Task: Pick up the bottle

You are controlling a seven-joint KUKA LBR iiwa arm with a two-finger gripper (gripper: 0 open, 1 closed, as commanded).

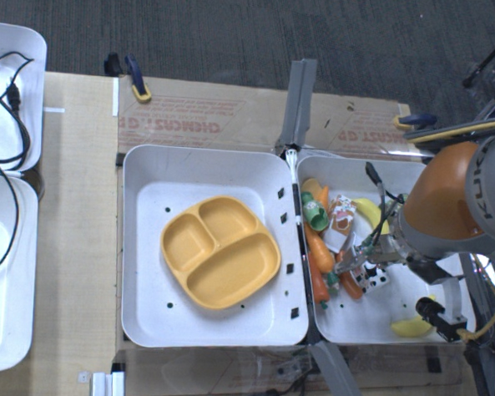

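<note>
the camera looks down at a slant on two white bins side by side on a bench. the left bin (145, 229) carries a yellow plate (220, 251) with three compartments, lying flat near the bin's middle, tilted a little so its long compartment sits toward 5 o'clock.

the right bin (391, 306) holds a clutter of small things along its left wall. the bottle (314, 210), green with a pale band, lies on its side near the bin's 10 o'clock corner, touching an orange piece (313, 189) at its 12 o'clock end. a carrot (319, 252) runs down from the bottle toward 6 o'clock, close against the wall. a white packet (342, 215) lies just beside the bottle at its 3 o'clock, and a banana (367, 212) rests beyond that. another yellow piece (410, 328) sits near the bin's 5 o'clock corner.

the arm (448, 201), grey with a broad orange band, reaches in from 3 o'clock. its gripper (354, 263) is low in the pile, at about 5 o'clock from the bottle and apart from it, with the packet between them. the bottle is not in its grasp. how wide the gripper stands cannot be told from here, as the pile crowds the tips.
</note>
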